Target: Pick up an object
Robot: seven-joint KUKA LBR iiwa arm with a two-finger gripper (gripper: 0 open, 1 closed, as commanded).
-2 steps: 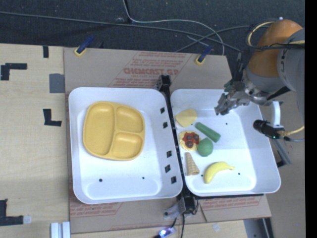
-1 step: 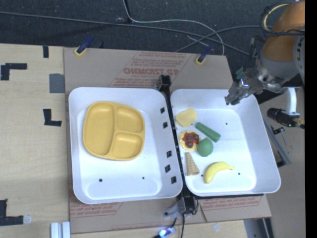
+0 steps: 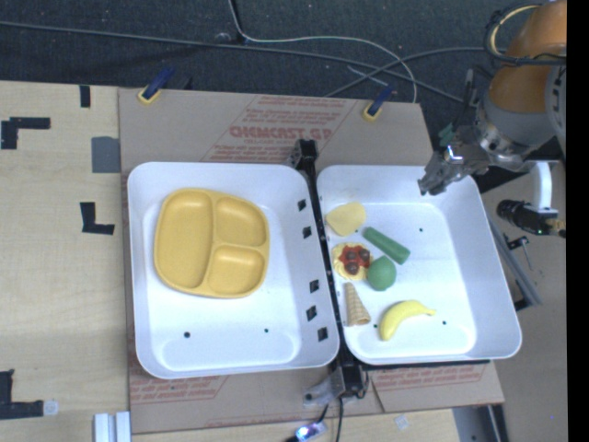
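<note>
The pincer [image 3: 440, 179] hangs over the far right corner of the right bin [image 3: 460, 238], near its rim; whether it is wide or narrow I cannot tell, and nothing shows between its tips. The objects lie well apart from it, along the bin's left side: a pale yellow chip [image 3: 346, 217] at the top, a green cucumber [image 3: 386, 245] just right of it, a small pizza slice [image 3: 352, 261] touching a green lime [image 3: 381, 273], an ice-cream cone [image 3: 356, 305] below those, and a banana [image 3: 403, 318] nearest the front. The left bin [image 3: 166, 339] holds a yellow divided plate [image 3: 211, 242]. Both bins sit on cardboard [image 3: 267, 127] on the bench [image 3: 46, 274].
</note>
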